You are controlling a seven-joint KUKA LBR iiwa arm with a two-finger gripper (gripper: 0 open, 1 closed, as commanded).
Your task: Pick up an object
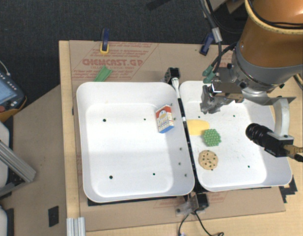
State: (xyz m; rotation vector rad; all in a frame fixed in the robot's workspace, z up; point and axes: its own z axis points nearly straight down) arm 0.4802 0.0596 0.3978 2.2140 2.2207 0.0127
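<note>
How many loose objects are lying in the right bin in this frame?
3. A yellow piece lies near the bin's left wall, a green knobbly ball sits just right of and below it, and a cookie lies below those. The arm's wrist may hide more.

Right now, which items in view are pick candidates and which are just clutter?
Job: gripper; yellow piece, green ball, cookie in right bin; small carton in left bin.
Lying about: green tape, blue clamp.

Robotics lab, cabled arm, bench bins
</note>
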